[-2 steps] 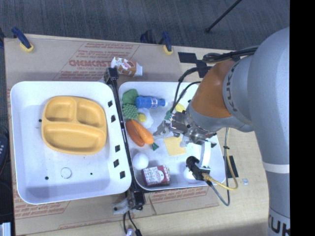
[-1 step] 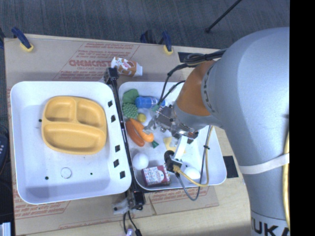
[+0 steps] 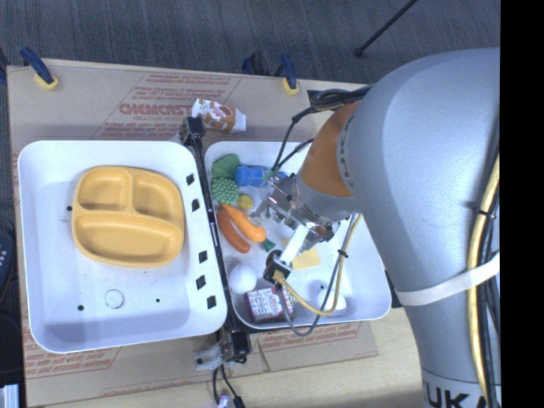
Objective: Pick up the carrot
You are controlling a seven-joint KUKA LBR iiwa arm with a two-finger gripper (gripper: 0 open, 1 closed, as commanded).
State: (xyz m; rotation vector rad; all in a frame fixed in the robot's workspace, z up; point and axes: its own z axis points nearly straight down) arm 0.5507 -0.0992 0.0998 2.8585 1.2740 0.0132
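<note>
Over the right bin, the arm's fingers sit low among toy food. Their metal parts bunch together from this angle, so I cannot tell whether they are spread or pressed together.

Carrot: just beside the fingers, on their view-left side and slightly lower in the view. It is orange, lies flat and slants from upper left to lower right, near the bin's left wall. Cannot tell whether the tips touch it. A reddish piece lies alongside the carrot, on the side away from the fingers.

Up and left of the fingers: blue piece and two green pieces, one higher and one lower. A small yellow piece lies between the lower green one and the fingers.

Below the fingers: pale yellow wedge, white egg, and a printed carton at the bin's near wall.

Well to the left of the fingers: left bin holding a yellow divided plate.

Well above the fingers, outside both bins: a small packet on the cardboard-covered surface.
</note>
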